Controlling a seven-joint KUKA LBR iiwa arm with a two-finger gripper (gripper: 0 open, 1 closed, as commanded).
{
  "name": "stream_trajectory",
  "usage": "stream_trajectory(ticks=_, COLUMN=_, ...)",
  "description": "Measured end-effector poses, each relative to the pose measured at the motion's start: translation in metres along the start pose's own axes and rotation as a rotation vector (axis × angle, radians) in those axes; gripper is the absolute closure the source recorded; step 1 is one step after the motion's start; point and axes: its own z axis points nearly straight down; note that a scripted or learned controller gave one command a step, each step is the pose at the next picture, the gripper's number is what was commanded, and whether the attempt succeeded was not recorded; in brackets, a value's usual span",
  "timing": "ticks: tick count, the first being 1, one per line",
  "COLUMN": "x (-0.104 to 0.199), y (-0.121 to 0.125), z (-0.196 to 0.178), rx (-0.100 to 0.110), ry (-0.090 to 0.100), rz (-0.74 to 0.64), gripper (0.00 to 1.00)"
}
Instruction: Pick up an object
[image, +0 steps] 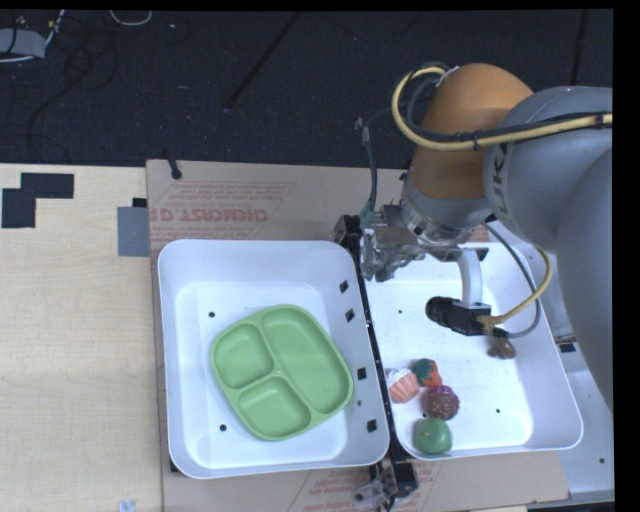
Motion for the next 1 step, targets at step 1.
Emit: stream_trajectory(ticks=1, x=0.0443, y=0.0148, z=0.0086, rx=0.000, ry=-0.001, rz=0.001, gripper=1.00)
